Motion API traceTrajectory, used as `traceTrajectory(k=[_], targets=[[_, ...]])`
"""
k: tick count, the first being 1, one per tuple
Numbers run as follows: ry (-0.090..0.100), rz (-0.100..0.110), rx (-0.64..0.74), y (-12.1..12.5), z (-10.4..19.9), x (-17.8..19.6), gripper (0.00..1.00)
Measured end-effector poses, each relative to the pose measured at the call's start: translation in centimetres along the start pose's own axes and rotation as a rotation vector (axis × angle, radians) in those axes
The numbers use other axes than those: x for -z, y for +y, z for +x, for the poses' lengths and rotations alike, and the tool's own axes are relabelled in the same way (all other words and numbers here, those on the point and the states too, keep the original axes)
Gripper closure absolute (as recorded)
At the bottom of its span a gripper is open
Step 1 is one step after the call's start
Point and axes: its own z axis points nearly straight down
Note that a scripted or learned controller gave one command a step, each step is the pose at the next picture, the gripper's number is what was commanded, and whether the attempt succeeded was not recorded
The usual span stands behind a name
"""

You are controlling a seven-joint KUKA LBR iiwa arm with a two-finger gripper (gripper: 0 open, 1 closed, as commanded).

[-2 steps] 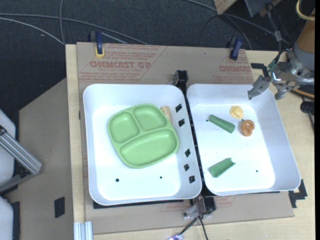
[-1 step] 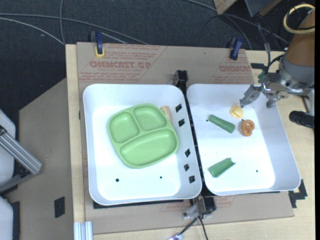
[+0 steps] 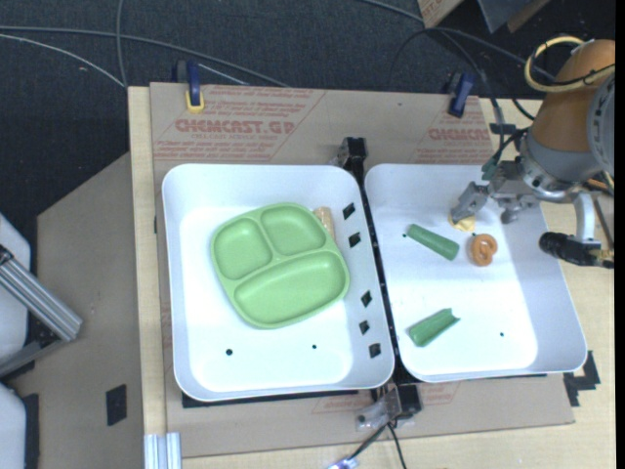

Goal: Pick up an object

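Right bin (image 3: 547,345): two green pieces (image 3: 433,241) (image 3: 431,326), orange ring (image 3: 482,250), small yellow item (image 3: 465,224). Left bin (image 3: 186,262): green divided plate (image 3: 280,263). Gripper (image 3: 488,206) above yellow item, fingers spread, holding nothing. Advice: centre over one piece, descend straight, close across its narrow width.

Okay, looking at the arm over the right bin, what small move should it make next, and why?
Probably a short drop straight down. The gripper hangs in the right bin by its far edge, its fingers spread with nothing between them, and a small yellow piece and an orange ring lie just below.
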Motion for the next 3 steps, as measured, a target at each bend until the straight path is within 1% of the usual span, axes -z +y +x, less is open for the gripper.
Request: traceTrajectory(k=[1,2,3], targets=[[-0.001,-0.008,0.001,0.2,0.0,1.6,1.0],[-0.004,-0.012,0.0,1.1,-0.3,6.4,1.0],[-0.004,-0.012,-0.001,0.4,0.0,11.3,1.0]])
